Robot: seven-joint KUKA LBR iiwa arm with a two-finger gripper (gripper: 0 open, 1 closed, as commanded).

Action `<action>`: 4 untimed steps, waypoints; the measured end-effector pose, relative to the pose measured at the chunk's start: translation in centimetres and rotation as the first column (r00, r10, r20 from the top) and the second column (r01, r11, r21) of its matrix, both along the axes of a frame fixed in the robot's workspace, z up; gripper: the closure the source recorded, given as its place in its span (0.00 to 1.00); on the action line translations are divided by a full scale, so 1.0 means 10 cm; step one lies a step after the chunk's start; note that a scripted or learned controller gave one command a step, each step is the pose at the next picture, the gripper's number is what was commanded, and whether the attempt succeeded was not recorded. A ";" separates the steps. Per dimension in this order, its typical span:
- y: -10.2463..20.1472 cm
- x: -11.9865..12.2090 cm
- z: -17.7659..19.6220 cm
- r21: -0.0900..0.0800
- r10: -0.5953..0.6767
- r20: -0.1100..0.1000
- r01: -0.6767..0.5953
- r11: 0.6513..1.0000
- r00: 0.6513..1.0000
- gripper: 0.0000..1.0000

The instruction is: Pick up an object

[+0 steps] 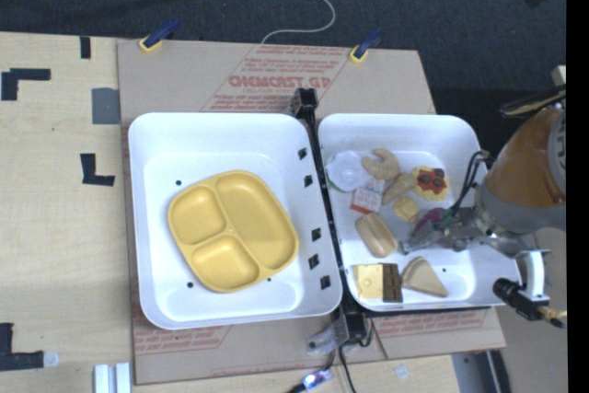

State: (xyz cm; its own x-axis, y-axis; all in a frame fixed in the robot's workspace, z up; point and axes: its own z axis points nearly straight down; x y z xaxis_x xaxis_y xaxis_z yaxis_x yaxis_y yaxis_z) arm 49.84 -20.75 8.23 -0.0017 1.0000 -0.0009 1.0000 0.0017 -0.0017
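Observation:
The right bin (460, 132) holds several small food toys. Among them are a tan knobbly piece (382, 164), a red and yellow item (431, 181), a tan bread roll (375, 235), a pale wedge (423, 276) and a yellow block with a brown stripe (377, 283). My gripper (434, 231) reaches in from the right and sits low over the bin's middle, by a small purple item (431, 218) and just right of the bread roll. The dark gripper parts hide what lies beneath them.
The left bin (156, 138) holds a yellow divided plate (232, 230). A black divider clip (305, 101) sits between the bins. A clear round lid (347, 170) and a small white packet (368, 198) lie in the right bin's upper left. The arm's orange band (529, 166) overhangs the right rim.

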 end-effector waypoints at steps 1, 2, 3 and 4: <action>0.00 0.00 0.13 -0.001 -0.001 0.002 0.001 1.000 1.000 1.00; -0.09 -0.04 0.63 0.002 -0.002 0.000 0.002 1.000 1.000 1.00; -0.10 -0.02 1.05 0.000 0.000 0.004 0.000 1.000 1.000 1.00; -0.09 -0.01 1.44 0.000 0.000 0.004 0.000 1.000 1.000 1.00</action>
